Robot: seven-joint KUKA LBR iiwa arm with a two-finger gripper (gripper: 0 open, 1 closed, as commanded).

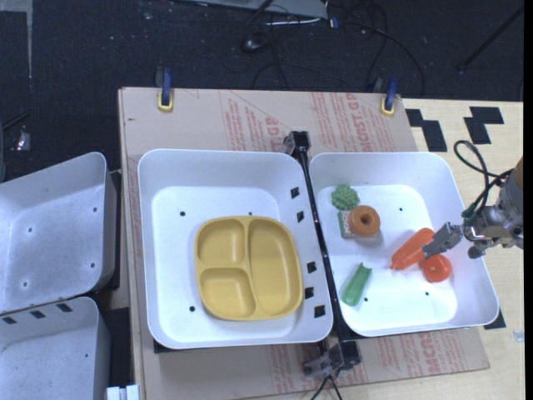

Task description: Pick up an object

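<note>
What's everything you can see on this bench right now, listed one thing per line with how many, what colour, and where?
shallow white plastic bins: two, white, side by side on the bench.
yellow divided plastic tray: one, yellow, three compartments, flat in the left bin.
orange toy carrot: one, orange, right bin, near its right wall.
red round toy tomato: one, red, right bin, beside the carrot's lower end.
green toy pod: one, green, right bin, lower left.
green leafy toy vegetable: one, green, right bin, upper left.
brown ring-shaped toy doughnut: one, orange-brown, just below the leafy piece.
yellow clamps: two, bench's far edge.
gripper: one, grey, above the right bin's right wall, close to the carrot.
</note>
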